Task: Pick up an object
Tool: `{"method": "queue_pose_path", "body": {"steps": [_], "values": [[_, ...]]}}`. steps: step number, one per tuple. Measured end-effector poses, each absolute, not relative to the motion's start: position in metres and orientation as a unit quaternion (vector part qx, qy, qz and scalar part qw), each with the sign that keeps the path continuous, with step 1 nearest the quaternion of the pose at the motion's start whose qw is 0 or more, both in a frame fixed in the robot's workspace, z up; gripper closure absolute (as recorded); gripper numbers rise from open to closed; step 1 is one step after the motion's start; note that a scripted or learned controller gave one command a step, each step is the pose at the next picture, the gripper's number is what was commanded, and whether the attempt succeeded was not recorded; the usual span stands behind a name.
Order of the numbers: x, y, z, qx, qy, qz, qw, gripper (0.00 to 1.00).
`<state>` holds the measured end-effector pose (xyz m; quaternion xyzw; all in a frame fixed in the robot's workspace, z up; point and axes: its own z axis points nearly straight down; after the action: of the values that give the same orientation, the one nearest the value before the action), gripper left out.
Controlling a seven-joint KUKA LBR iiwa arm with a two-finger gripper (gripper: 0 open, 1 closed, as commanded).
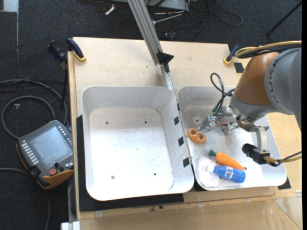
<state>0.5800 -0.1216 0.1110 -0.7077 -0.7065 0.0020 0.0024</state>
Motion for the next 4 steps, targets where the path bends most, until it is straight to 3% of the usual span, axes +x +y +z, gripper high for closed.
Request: {"method": "queue_pose_path", "body": {"steps": [1, 4], "values": [[0.582, -0.121, 0.124, -0.707, -0.707, -0.0002, 0.000, 1.00], [0.601, -0.115, 0.288, -0.706, -0.709, -0.0022, -0.003, 1.00]]}}
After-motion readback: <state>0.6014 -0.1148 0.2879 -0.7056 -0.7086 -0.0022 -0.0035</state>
